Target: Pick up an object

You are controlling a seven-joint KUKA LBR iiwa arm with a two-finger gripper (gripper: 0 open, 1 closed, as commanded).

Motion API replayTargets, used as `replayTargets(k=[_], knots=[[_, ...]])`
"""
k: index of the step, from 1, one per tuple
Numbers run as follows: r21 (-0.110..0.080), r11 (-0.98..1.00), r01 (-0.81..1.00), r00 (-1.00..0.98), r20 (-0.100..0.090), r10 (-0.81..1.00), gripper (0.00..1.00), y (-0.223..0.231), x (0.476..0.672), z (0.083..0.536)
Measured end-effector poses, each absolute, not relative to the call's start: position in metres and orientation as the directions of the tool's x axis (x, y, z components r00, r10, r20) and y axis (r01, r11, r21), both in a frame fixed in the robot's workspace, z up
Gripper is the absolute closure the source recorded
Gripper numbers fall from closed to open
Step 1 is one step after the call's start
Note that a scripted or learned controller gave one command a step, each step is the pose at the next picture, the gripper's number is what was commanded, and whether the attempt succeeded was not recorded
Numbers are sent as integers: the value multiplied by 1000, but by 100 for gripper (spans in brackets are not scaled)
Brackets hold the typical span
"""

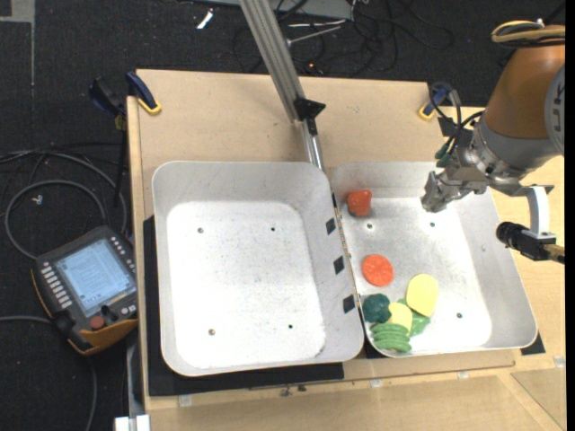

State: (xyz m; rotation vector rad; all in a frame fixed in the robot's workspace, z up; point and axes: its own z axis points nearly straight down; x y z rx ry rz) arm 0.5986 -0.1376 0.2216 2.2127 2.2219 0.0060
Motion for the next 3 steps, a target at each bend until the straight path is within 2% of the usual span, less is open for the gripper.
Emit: replayTargets(k=[1,2,3], knots=[[2,3,1000,-3,-1,1000,100,-137,599,228],[0,8,1000,-8,2,1000,100,-83,612,219],[-1,8,1000,-8,2,1000,100,-32,612,214]])
